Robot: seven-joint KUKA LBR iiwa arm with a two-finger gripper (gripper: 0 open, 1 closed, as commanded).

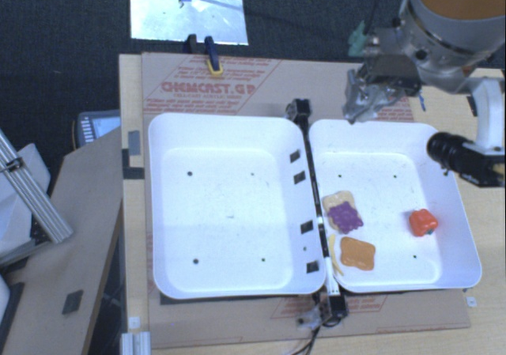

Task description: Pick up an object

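Nearest the camera, an orange-tan flat piece (pixel 357 253) is seen low in the right bin (pixel 455 266), well below the tool (pixel 362 108) and close to the divider between the bins. Just above it, nearer the tool, a purple piece (pixel 345 217) is laid on a pale one (pixel 337 201). An orange-red object (pixel 422 222) is set apart to their right. The tool is held over the bin's far rim, nothing seen between its tips; whether it is spread cannot be told. The left bin (pixel 170 266) is seen across the divider.
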